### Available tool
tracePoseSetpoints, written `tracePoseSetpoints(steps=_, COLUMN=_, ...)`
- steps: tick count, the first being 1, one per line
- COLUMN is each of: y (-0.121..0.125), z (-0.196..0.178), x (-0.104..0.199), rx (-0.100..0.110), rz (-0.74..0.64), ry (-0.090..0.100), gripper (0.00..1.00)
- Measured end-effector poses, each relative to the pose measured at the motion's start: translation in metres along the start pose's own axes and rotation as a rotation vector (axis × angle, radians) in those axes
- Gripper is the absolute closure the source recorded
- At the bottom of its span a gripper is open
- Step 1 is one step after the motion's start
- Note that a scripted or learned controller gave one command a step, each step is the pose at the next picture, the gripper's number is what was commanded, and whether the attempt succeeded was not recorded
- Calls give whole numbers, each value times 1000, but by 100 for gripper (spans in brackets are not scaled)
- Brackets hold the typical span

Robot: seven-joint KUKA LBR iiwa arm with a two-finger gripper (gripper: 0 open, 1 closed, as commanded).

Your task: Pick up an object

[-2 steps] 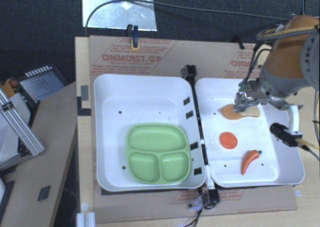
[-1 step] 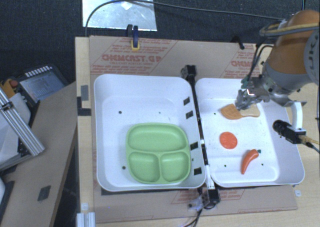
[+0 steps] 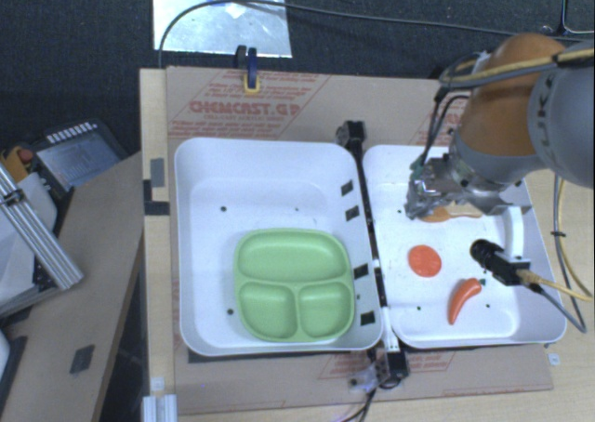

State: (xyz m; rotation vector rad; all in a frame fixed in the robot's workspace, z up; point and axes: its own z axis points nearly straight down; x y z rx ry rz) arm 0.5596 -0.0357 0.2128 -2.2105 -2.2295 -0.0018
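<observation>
Camera view: slanted look down on two white bins side by side on the bench.
Gripper (image 3: 424, 199): low over the far half of the right bin (image 3: 395, 164), near its left wall, on the grey arm coming in from the right edge.
Gripper opening: cannot tell; the wrist hides it from above.
Contact: gripper sits just at the left end of a pale tan piece (image 3: 452, 215); touching or only above it, cannot tell. Nothing seen held.
Count, right bin: 3 loose things: 1 tan piece, 1 red disc (image 3: 425, 260), 1 orange-red pepper (image 3: 464, 299).
Count, left bin: 1 green plate (image 3: 294, 283).
Right bin, layout: tan piece towards the far edge; red disc at mid-floor, nearer the left wall, apart from the tan piece; pepper near the front edge, right of the disc, lying at a tilt.
Left bin (image 3: 214, 178): plate lies flat towards the front right corner; three compartments, one long at the far side and two at the near side, nothing in them.
</observation>
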Motion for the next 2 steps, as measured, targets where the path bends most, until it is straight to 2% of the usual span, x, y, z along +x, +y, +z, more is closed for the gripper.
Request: tracePoseSetpoints(steps=2, y=-28, z=-21, x=99, rx=-2, rz=-1, ry=0, gripper=100)
